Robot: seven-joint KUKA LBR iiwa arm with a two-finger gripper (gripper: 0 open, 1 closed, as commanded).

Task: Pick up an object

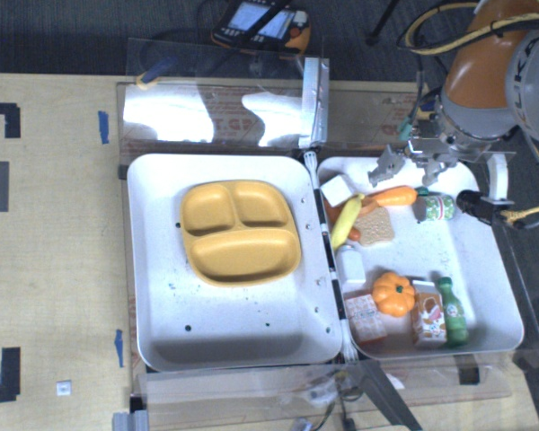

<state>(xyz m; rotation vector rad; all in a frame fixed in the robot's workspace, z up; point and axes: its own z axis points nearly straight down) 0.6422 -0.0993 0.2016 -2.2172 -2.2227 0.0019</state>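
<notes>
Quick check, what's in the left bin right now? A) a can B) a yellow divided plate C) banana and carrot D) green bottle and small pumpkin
B: the yellow divided plate lies alone in the left bin, while the banana, carrot, green bottle, small pumpkin and can all sit in the right bin.

A pale wooden bench top [54, 268] carries a shallow white plastic bin [144, 241] on the left of the pair. A yellow three-compartment plastic tray [241, 232] lies flat in the bin, nearer its far side. Behind the bin stands a glossy clear plastic panel [211, 106], with an upright strip of grey metal [314, 101] at its right end. Short blue tape strips [103, 127] and black corner marks [4, 119] dot the bench. On the dark floor beyond lies a black handheld controller with a lit screen [259, 23].
</notes>
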